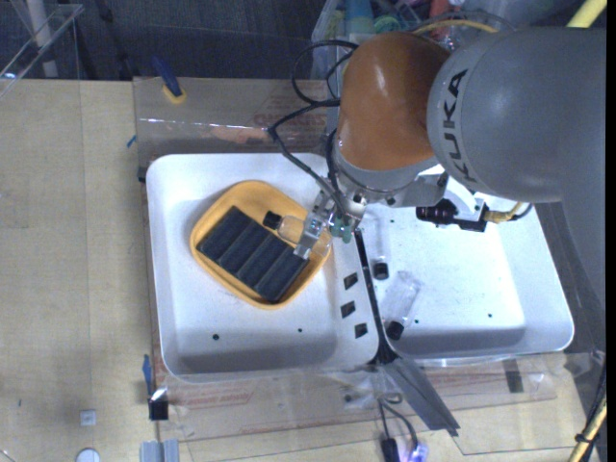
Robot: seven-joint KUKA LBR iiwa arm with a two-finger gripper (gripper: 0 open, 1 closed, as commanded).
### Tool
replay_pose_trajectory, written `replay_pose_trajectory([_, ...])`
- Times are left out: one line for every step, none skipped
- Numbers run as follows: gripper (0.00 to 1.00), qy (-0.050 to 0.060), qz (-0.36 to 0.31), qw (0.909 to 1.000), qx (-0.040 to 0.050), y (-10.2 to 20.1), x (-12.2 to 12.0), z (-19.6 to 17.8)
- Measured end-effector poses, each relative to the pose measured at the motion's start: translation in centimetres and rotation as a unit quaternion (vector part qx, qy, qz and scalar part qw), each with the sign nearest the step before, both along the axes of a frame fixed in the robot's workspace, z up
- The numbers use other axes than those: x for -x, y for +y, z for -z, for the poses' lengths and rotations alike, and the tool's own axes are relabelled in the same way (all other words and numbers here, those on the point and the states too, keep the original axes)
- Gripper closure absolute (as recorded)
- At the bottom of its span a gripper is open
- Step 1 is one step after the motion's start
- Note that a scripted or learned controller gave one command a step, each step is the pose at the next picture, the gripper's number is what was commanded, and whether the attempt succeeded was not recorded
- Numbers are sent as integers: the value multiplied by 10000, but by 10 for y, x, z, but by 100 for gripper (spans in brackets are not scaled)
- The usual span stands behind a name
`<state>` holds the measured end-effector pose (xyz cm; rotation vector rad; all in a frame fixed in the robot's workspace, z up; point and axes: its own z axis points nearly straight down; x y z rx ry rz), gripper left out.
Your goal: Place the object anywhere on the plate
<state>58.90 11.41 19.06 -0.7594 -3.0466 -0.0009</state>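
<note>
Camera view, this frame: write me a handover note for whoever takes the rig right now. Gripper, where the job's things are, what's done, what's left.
Gripper: over the right edge of the yellow plate in the left bin; whether it is open or shut cannot be told.
Black ridged object: lies flat on the plate and covers most of it.
Small pale thing: beside the gripper tip on the plate; too blurred to identify.
Right bin: holds a clear plastic piece.
Done: apparently, if the black object is the target.
Left: confirm release, then lift the arm clear.
</note>
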Motion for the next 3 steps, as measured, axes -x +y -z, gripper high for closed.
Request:
replay_pose_trajectory([0, -1, 4, 10000, -2, -1, 0, 0])
replay_pose_trajectory([100, -24, 35, 10000, -15, -2, -2, -11])
replay_pose_trajectory([0, -24, 37, 10000, -15, -3, -2, -11])
